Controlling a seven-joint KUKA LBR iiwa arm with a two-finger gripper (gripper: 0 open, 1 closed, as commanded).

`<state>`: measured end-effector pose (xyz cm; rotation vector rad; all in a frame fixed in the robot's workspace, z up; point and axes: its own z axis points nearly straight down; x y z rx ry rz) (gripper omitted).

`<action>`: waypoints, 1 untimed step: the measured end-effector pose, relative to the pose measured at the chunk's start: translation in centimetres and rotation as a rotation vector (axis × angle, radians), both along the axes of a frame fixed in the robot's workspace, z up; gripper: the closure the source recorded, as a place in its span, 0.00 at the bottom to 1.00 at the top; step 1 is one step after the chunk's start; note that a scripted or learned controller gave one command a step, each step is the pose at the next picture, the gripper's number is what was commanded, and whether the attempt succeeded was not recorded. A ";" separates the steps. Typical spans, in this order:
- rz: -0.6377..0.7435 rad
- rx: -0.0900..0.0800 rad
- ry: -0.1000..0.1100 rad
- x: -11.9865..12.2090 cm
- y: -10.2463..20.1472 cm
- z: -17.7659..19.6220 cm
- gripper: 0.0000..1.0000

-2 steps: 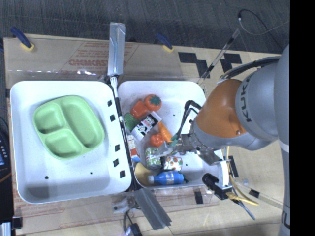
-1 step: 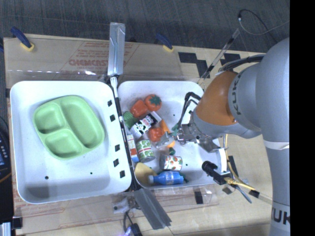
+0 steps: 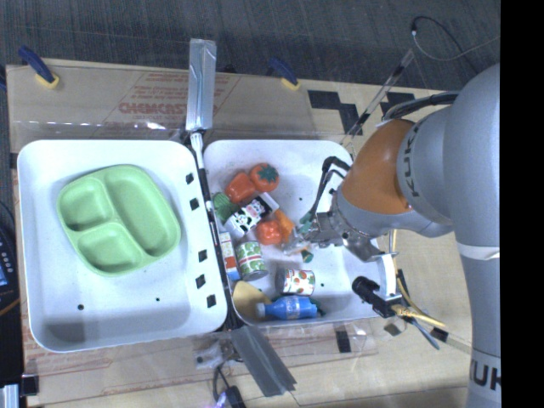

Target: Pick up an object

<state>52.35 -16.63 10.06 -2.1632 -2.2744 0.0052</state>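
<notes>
The right bin [image 3: 293, 155] holds a heap of small items: an orange-red toy vegetable with a green top [image 3: 253, 179], a black-and-white carton [image 3: 249, 217], an orange piece [image 3: 274, 230], a green-labelled can [image 3: 251, 260], a small can [image 3: 298, 281], a blue bottle [image 3: 290, 309] and a yellowish piece [image 3: 247, 296]. My gripper [image 3: 308, 235] hangs low in the right bin, just right of the orange piece. Its tips are lost among the clutter, and nothing can be made out between them.
The left bin [image 3: 51, 313] carries a green three-compartment tray [image 3: 119, 218]. A metal divider strip [image 3: 201, 83] runs between the bins. The arm's grey body and orange band [image 3: 382, 172] cover the right bin's right side.
</notes>
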 end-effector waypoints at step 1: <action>-0.127 0.002 -0.003 1.4 9.7 12.1 1.00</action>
